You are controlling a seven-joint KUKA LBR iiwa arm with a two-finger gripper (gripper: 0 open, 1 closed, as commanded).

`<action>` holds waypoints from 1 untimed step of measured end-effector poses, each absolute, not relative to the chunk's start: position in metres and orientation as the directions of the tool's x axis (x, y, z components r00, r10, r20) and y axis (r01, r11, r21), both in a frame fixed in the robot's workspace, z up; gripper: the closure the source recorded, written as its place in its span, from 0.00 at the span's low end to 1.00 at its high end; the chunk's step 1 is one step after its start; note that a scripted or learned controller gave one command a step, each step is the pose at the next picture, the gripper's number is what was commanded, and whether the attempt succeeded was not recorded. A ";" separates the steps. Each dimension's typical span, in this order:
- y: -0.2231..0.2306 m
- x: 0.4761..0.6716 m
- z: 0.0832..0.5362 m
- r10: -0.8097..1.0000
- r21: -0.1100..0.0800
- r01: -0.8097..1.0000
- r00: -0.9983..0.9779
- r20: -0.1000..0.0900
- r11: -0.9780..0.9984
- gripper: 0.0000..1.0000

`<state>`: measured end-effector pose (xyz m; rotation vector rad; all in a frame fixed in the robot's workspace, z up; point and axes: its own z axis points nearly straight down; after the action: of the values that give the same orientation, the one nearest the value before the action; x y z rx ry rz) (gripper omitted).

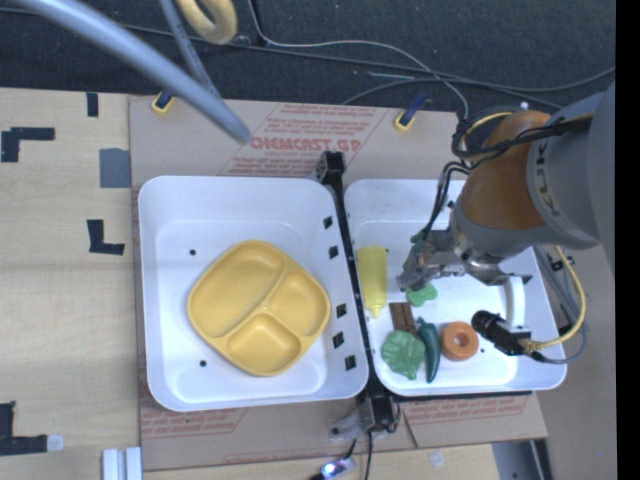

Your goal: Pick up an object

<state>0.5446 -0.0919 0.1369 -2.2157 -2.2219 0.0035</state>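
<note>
Two shallow white bins sit side by side on a brown cardboard sheet (pixel 300 133) that lies on the pale surface (pixel 60 268). The left bin (pixel 160 200) holds a yellow divided plate (pixel 258 306) with three compartments, lying flat and turned at an angle near the bin's middle.

The right bin (pixel 392 196) has its things gathered in its left and near part. A long yellow piece (pixel 372 278) lies along the left wall. Just right of its lower end is a small brown piece (pixel 402 316), and below that a leafy green lump (pixel 402 353). A dark green pepper (pixel 430 350) lies touching the lump's right side.

A small green piece (pixel 424 293) sits just above the pepper's tip, right of the brown piece. The gripper (pixel 418 273) is directly over it, low in the bin and touching or almost touching it; whether the gripper is spread or pressed together cannot be told from this slant.

An orange ring (pixel 460 341) lies flat just right of the pepper. The arm (pixel 520 188) reaches in over the bin's right half.
</note>
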 end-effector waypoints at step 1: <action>-0.098 0.544 0.198 1.000 0.004 1.000 -0.001 -0.001 0.001 1.00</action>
<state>0.5437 -0.0975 0.1980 -2.2230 -2.2251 -0.0040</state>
